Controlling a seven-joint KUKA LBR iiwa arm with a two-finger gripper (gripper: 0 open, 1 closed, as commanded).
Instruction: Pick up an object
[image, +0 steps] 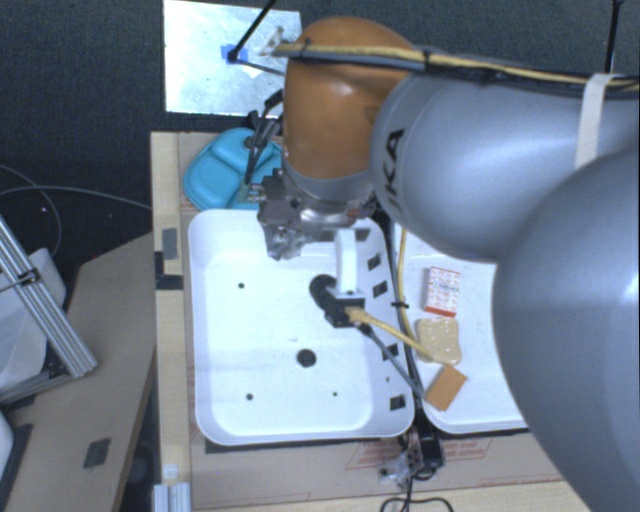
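Observation:
My gripper (286, 242) hangs over the back of the left bin (230, 330), under the orange band of the wrist. Nothing shows in its grasp from this angle. A small black round thing (306, 358) lies on the left bin's floor, nearer the front and apart from the gripper. In the right bin (480, 410) lie a red and white packet (442, 290), a pale tan piece (440, 340) and an orange block (446, 386), all to the gripper's right.
A blue object (222, 168) sits behind the left bin's back rim, close to the wrist. The big grey arm covers most of the right bin. A few tiny dark dots mark the left bin's floor.

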